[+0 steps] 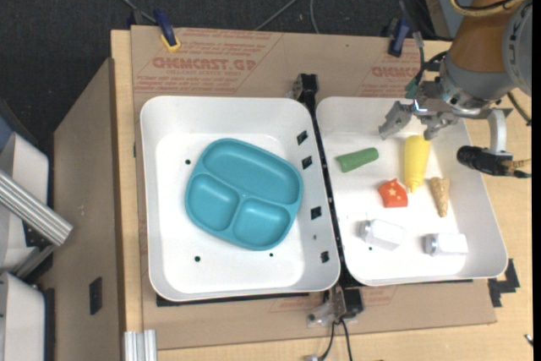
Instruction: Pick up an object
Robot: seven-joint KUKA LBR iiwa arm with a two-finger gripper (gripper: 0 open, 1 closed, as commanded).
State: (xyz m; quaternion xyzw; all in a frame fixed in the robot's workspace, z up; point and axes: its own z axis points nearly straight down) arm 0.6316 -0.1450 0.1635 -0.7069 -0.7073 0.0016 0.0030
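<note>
— Yellow, that long plastic banana-shaped piece point(415, 161) in the right white bin point(482, 258)?
— Yes; the grey two-finger gripper point(413, 122) hangs just above its upper end, fingers spread apart, nothing between them.
— And around it?
— A green pod point(356, 158) to its left, a red strawberry point(393, 194) below, a tan cone point(439, 195) beside. The teal divided plate point(243, 193) lies in the left white bin point(161, 182).

Teal divided plate point(243, 193) in a white left bin point(161, 182); green point(356, 158), yellow point(415, 161), orange-red point(393, 194), tan point(439, 194) and clear pieces point(379, 233) in the white right bin point(482, 224).
</note>
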